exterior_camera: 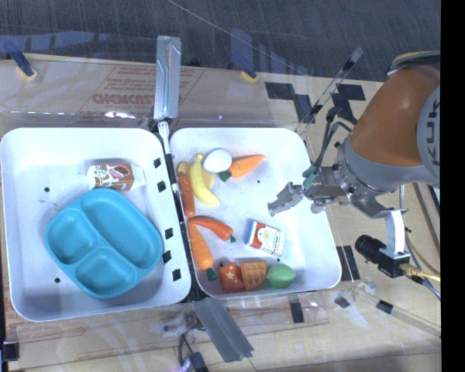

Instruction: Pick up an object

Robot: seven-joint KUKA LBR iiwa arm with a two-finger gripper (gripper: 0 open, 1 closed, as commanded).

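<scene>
Camera view: arm enters from the right, gripper [283, 201] hovering over the right bin [318, 231], over bare white floor near its right side. Can't tell how the fingers stand, too small and blurred; nothing seen between them, so no grasp claimed. Candidate objects all sit in the right bin, mostly bunched along its left wall and front edge, likely just where they slid or were dropped. Small carton [264, 238] lies flat just below and left of the gripper, closest thing to it, so probably the target. Along the front edge: red block [231, 277], brown piece [253, 271], green lime-like fruit [280, 275], touching in a row. Orange carrot [201, 246] runs along the left wall; red-orange pepper [212, 226] beside it. Up top: banana [201, 183], white egg [216, 160], carrot with green end [244, 164], another carrot [185, 192] against the divider, all crowded. Left bin [23, 169] holds a blue divided plate [105, 241] and a brown-and-white carton [111, 176] above it. Judgement: pick not yet done; the carton lies clear of its neighbours, easier than the clusters.
</scene>
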